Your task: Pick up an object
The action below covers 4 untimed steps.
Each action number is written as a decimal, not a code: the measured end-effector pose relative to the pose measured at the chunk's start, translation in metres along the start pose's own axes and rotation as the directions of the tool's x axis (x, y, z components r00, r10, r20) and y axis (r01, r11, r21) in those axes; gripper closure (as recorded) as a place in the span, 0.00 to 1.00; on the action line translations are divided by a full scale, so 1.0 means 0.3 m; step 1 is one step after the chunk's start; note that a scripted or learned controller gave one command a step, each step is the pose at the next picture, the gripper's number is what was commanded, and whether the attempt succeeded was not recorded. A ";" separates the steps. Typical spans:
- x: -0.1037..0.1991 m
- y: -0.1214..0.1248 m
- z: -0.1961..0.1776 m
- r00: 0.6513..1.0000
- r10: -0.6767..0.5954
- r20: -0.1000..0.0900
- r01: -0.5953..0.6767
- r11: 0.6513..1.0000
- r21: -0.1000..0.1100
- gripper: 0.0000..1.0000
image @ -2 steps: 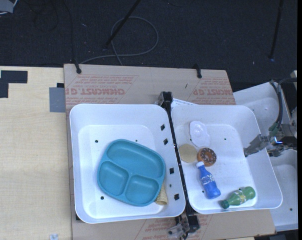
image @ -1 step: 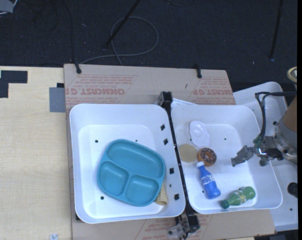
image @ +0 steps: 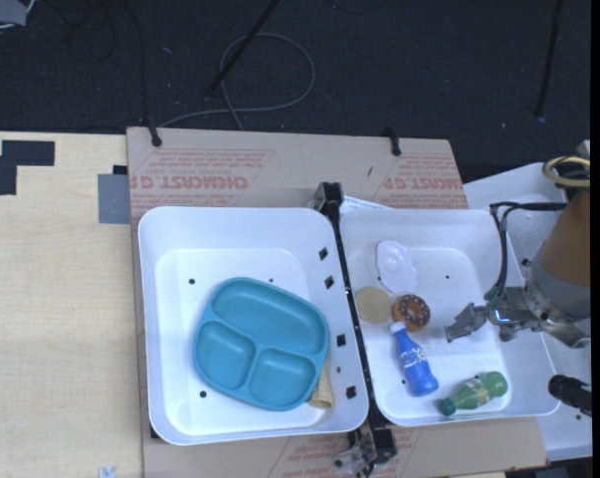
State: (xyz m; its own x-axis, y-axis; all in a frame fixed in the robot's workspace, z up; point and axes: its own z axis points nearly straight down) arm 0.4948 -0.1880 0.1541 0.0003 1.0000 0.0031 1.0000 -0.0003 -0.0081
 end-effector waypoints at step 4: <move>0.031 -0.046 -0.222 1.000 -0.002 0.003 0.002 1.000 -0.010 1.00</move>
State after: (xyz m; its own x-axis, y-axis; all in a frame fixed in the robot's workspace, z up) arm 0.4815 -0.1788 0.2209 -0.0013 1.0000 -0.0002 1.0000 0.0013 0.0022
